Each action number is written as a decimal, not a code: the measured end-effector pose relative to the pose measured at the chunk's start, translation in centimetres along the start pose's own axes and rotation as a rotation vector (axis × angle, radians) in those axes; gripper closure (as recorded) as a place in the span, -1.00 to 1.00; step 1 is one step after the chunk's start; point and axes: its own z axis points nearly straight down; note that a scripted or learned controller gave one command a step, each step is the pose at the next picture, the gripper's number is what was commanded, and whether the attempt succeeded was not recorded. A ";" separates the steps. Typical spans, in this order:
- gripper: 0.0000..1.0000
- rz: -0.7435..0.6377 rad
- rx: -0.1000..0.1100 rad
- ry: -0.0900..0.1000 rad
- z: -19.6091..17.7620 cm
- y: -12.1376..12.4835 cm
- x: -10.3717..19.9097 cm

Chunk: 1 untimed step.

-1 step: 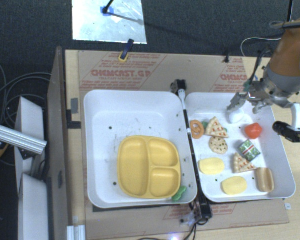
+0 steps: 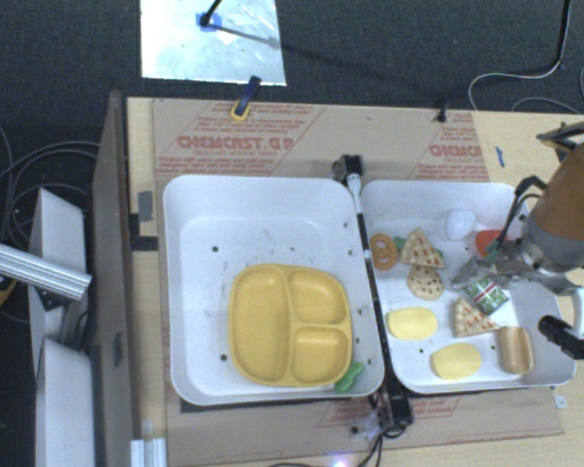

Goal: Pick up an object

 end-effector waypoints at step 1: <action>1.00 -0.009 -0.010 -0.003 -1.6 0.5 0.3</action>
